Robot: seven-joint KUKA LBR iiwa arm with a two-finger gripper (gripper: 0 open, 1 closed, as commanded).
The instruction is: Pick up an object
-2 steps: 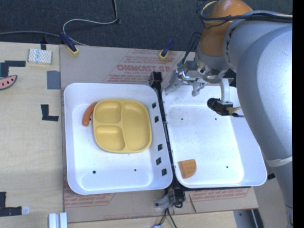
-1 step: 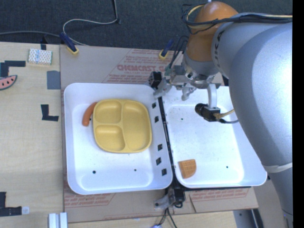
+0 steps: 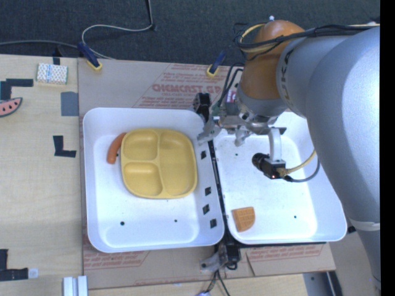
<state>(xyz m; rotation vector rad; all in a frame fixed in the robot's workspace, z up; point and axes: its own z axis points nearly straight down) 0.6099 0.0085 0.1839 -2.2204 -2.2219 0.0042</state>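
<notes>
My gripper [image 3: 224, 134] hangs at the right bin's [image 3: 308, 196] far left corner, spread or pressed together I cannot tell, nothing lifted yet, 1 orange chunk [image 3: 243, 218] lying near its front.

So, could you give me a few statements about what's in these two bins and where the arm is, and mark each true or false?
1. The yellow plate lies in the left bin. True.
2. The orange sausage lies on the plate. False: it lies on the bin floor, beside the plate's left edge.
3. A small orange square sits in the right bin. True.
4. The gripper is above the plate. False: it is over the far part of the right bin, near the divide between the bins.
</notes>
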